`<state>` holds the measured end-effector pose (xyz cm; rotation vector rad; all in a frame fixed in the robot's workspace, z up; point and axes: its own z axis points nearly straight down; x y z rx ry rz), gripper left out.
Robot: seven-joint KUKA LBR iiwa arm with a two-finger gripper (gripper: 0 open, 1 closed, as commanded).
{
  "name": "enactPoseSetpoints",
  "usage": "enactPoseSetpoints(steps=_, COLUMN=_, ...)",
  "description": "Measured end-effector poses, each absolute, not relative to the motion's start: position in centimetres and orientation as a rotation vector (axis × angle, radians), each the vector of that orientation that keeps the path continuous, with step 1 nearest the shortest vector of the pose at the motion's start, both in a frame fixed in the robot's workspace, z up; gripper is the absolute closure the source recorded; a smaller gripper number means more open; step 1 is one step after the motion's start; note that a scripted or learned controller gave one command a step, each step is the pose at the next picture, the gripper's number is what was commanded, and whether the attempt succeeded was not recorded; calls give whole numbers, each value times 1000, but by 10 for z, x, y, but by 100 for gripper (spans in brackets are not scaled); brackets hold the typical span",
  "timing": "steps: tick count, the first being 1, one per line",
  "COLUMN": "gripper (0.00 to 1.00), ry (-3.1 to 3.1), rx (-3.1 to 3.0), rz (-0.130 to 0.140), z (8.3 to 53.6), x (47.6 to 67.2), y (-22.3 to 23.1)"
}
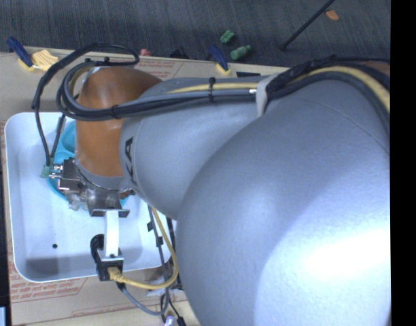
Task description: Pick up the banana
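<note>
Banana's place cannot be told, since the grey arm (276, 202) covers most of the bench. Its orange band (102, 128) hangs over the left white bin (24, 182). The gripper (102, 199) points down beside a light-blue object (68, 138), and whether it is apart or together cannot be told.

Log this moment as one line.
arm: over left bin | gripper: hidden under wrist | banana: unseen | blue item: beside wrist
</note>
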<state>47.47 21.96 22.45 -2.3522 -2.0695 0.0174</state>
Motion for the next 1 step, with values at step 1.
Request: enactPoseSetpoints(steps=1, gripper=100, ry=-2078, rx=-2341, rz=22, z=234, x=475, y=220)
